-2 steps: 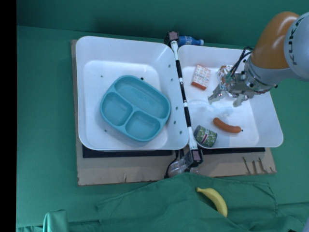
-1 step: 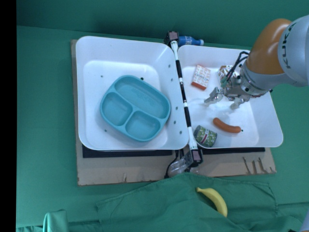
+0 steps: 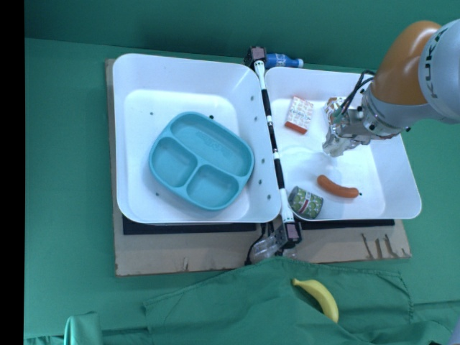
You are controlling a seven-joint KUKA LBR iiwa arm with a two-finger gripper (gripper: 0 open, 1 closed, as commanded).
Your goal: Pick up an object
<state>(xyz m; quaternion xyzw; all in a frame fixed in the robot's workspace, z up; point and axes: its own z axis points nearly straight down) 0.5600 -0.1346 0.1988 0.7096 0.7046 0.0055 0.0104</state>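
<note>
Overhead, the grey arm with its orange band reaches in from the right and hangs its gripper (image 3: 335, 148) low over the right bin (image 3: 392, 192), near the middle of that bin's floor; whether the gripper is apart or together I cannot tell, since the tip is small and blurred against the white plastic, and nothing can be made out between its tips. Just below the gripper and a little toward the front lies a sausage (image 3: 338, 186), orange-brown, lying crosswise on the bin floor and apart from the gripper. To the left of the sausage, close to the bin's front left corner, a small green jar (image 3: 306, 202) lies on its side. Farther back in the same bin, a small red and white carton (image 3: 299, 114) sits flat, left of the gripper, and a crinkled packet (image 3: 336, 108) lies partly hidden behind the wrist. The left bin (image 3: 136, 77) holds a light blue divided plate (image 3: 201, 160) with three compartments, turned at a slant. Between the bins runs a thin white divider rail. Behind the bins, on the green table (image 3: 65, 157), a blue bottle (image 3: 282, 61) lies on its side by the rear end of the rail. At the front, a banana (image 3: 318, 297) rests on a rumpled green cloth (image 3: 237, 307) outside both bins.
</note>
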